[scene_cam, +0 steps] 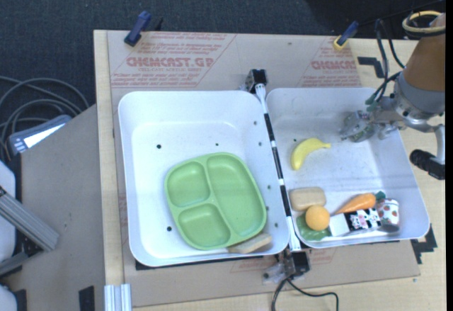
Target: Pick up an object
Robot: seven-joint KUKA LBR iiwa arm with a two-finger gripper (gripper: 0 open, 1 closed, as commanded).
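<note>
So the end effector [356, 127] sits over the back of the right bin [396, 168], near its far right side; honestly can't tell how it's set, it's too blurry. Nothing visibly in it. The banana [308, 151] lies just to its left on the bin floor, apart from it. Along the front edge there's a tan bread slice [308, 198], an orange [317, 218], a carrot [361, 202] and a black-and-white carton [371, 218], all bunched together. The left bin [148, 125] has a green divided tray [214, 198], with another bread slice [250, 244] tucked at its front corner.
</note>
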